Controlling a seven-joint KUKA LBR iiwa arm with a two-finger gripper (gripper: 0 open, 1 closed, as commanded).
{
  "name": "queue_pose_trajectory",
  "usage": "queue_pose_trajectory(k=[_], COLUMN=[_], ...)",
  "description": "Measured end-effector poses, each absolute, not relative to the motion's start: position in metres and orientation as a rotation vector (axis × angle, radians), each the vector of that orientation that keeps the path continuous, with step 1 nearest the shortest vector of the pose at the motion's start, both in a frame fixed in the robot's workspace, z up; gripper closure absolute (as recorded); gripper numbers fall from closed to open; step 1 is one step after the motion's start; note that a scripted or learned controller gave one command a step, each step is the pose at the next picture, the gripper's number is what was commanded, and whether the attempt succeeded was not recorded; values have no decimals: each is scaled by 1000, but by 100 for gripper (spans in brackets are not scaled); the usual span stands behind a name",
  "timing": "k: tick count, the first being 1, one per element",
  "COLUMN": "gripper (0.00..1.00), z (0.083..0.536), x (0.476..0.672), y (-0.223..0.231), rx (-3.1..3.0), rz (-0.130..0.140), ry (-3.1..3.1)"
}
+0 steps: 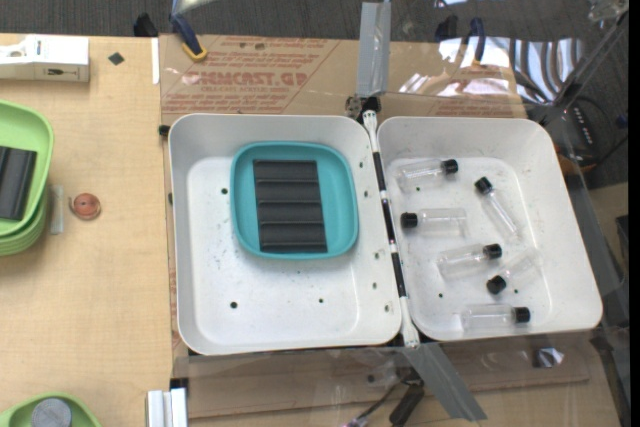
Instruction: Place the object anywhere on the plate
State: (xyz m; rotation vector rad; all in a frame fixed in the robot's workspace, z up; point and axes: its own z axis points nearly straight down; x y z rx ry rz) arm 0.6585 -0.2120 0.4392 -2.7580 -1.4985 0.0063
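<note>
Here, left bin (200, 245): teal rounded-square plate (343, 205), glossy, bearing a black ribbed insert (291, 205). Right bin (560, 245): six clear plastic vials (428, 171), cylindrical, black-capped, lying flat, scattered apart; most lie roughly across, one slants (497, 205) cap up-left. Claw state: cannot tell. Tabletop (90, 315): pale wood

We see two white bins side by side on the bench. The left bin (200, 295) holds a teal plate (295, 200) with a dark ribbed insert (291, 206) lying on it. The right bin (560, 215) holds clear vials with black caps — six, as far as we can tell — scattered apart, one near the top (428, 171), another at the bottom edge (495, 317). A green dish (30, 145) sits at the far left.
</note>
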Motion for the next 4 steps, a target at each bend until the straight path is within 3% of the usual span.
queue_pose_trajectory(k=[4], gripper=[0], z=[439], x=[649], y=[-217], rx=[-3002], rz=[9], ry=[-917])
